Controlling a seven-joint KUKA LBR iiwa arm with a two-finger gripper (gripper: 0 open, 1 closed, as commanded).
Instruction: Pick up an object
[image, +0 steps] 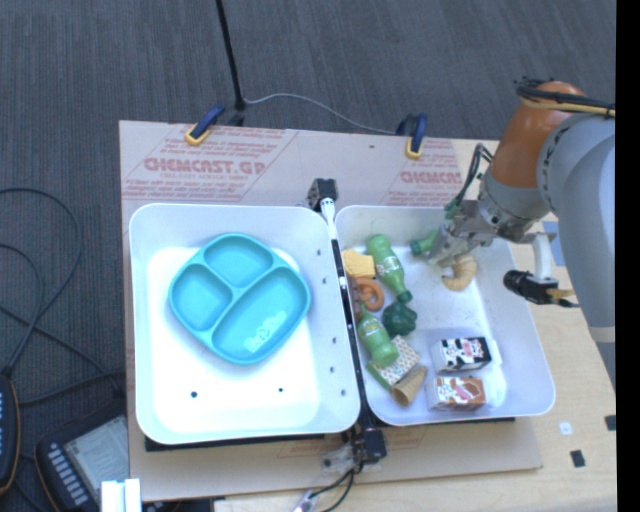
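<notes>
Nothing looks lifted yet: the pincer (462, 243) sits low in the far part of the right bin (520, 345), directly over a small tan curved piece (460, 274), with a small green item (424, 244) just to its left. Whether its jaws are apart or closed I cannot tell, and nothing can be seen held between them, so the pick itself seems still ahead.

Left of the pincer, along the divider side, lie a green bottle (386, 260), a yellow block (358, 265), an orange ring (368, 295) and more green toys (398, 318). Nearer the camera than the pincer are a black-and-white carton (463, 351), a red-and-brown packet (459, 392) and a waffle cone (405, 384).

Room is tight: the bin's far rim lies close behind the pincer and its right wall is near. Bare white floor opens between the tan piece and the carton. Well off to the left, the left bin (170, 400) holds a blue divided plate (238, 297).
</notes>
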